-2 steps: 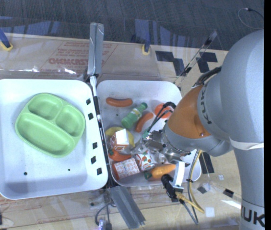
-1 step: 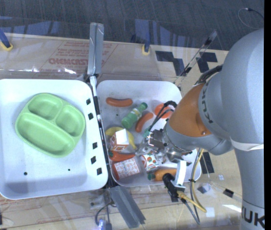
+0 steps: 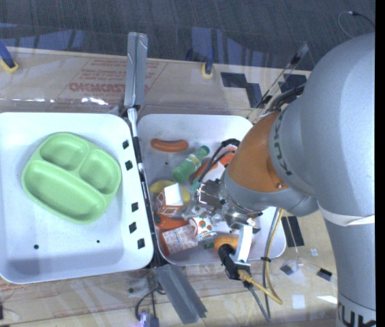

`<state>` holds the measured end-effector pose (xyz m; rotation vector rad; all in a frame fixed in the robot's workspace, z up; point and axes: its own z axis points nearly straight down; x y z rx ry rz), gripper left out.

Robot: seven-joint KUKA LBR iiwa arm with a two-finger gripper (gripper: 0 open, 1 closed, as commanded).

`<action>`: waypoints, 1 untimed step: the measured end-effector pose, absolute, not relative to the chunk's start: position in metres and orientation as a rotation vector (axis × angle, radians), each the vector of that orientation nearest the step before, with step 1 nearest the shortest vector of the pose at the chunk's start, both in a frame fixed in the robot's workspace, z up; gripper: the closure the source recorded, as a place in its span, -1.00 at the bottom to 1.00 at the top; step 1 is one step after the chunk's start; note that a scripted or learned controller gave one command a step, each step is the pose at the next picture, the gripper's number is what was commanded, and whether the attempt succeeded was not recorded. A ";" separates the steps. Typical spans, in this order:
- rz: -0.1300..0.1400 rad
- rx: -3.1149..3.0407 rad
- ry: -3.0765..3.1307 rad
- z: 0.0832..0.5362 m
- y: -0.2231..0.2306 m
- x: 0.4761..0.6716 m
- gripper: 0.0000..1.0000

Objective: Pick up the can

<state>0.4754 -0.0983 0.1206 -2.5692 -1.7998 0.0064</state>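
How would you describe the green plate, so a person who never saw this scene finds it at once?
Look at the left white bin. The green plate lies alone near its middle. It is pale green with three compartments, while the cluttered right bin holds small items such as a sausage.

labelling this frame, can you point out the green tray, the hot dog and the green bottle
green tray (image 3: 71,176): camera view, on the ridge between its compartments
hot dog (image 3: 170,144): camera view, middle of its length
green bottle (image 3: 188,165): camera view, on its body

Bench (image 3: 56,80) bears two white bins side by side: left bin (image 3: 1,182), right bin (image 3: 178,122).
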 end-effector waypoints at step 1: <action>0.006 -2.685 -1.623 0.221 -0.058 0.495 1.00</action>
